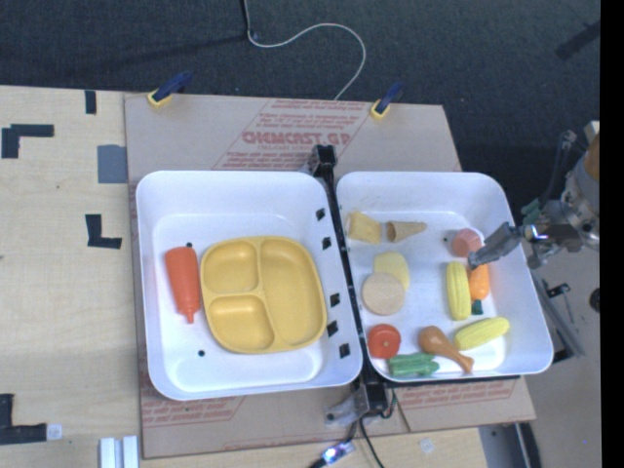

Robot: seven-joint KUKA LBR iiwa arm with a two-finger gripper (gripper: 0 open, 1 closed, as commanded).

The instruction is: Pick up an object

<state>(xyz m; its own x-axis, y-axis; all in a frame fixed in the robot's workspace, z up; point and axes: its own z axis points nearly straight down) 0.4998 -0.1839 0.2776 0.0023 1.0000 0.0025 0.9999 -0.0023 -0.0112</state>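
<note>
Toy food is what the arm is after, and most of it lies scattered in the right bin (487,188). From the fixed overhead camera, the grey jaws (485,253) come in from three o'clock, slanting down toward the bin's right-hand side, their tip hovering just above a small orange piece (479,282) and right beside a pink round piece (466,241) at about eleven o'clock from the tip. I cannot tell from this angle how far apart the jaws stand, and nothing is visibly caught between them. The nearest candidates sit directly below the tip: the orange piece at six o'clock, touching a corn cob (456,290) whose long axis runs twelve to six, just to its nine o'clock side. My guess is that the coming move turns on this: the orange piece lies almost straight under the jaws, so a short drop would meet it, though the cob pressed against it could get in the way. Further off, a second corn cob (482,332) lies slanted near the bin's five o'clock corner, beside a drumstick (447,347), a green pod (412,365) and a tomato (383,340). In the left bin (156,193) rest a yellow divided plate (261,292) and a carrot (182,281), well apart from the arm. Both bins sit on cardboard over the worktop (58,261).
</note>
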